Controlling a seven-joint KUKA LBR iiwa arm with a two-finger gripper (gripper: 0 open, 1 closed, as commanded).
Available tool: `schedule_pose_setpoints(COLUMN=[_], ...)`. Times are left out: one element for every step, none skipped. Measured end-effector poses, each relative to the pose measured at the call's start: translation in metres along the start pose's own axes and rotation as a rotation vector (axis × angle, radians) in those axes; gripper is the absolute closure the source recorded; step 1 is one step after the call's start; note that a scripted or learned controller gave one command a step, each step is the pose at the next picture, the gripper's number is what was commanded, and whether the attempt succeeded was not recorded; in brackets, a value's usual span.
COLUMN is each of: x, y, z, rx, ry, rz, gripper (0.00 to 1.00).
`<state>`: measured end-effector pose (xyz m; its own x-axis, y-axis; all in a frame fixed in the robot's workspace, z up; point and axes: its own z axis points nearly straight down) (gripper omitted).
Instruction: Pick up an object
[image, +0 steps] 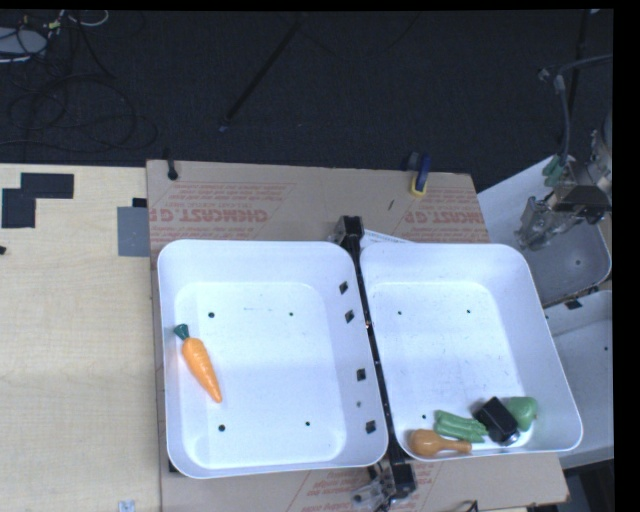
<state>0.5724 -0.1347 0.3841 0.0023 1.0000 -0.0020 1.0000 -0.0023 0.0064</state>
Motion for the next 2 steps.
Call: schedule_pose_setpoints(x=[-0.035, -0.065], y=[-0.049, -0.098], z=[-0.028, -0.064], rx=[0.006, 0.004], ry=[0.0, 0.0], rz=[0.001, 0.002], gripper=[1.0, 1.0])
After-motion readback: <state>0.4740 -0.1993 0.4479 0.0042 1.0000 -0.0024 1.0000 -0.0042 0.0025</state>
